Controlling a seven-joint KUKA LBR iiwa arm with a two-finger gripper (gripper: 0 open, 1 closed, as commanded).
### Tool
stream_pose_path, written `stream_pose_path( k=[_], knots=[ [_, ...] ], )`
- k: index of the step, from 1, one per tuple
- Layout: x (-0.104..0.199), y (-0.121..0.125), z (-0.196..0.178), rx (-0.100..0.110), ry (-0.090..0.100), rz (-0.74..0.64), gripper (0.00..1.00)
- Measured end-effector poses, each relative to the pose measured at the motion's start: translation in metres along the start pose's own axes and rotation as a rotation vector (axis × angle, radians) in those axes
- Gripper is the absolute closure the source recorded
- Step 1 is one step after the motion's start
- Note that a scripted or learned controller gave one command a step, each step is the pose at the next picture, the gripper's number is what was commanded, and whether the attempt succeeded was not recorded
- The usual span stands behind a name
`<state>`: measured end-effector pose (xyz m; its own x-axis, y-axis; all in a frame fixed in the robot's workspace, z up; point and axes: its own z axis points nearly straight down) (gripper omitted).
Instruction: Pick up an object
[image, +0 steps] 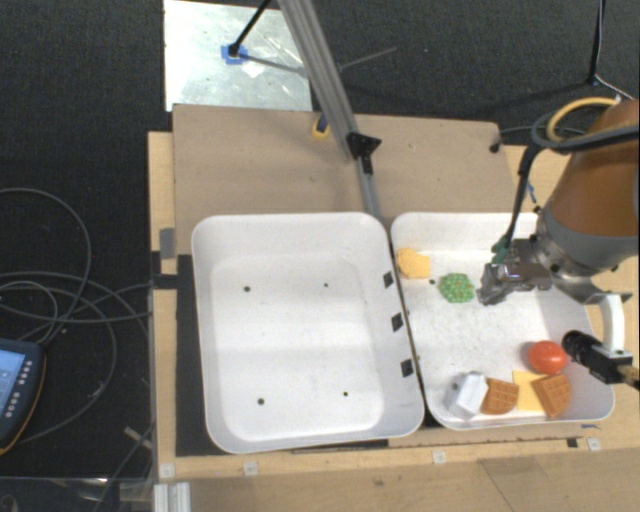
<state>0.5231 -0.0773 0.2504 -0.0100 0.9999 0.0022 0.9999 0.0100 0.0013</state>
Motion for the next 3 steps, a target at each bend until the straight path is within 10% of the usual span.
stream_pose_path(
  k=[3],
  knots=[
    [0.148, 0.013, 0.017, 0.002, 0.0, 0.0, 1.0]
  ],
)
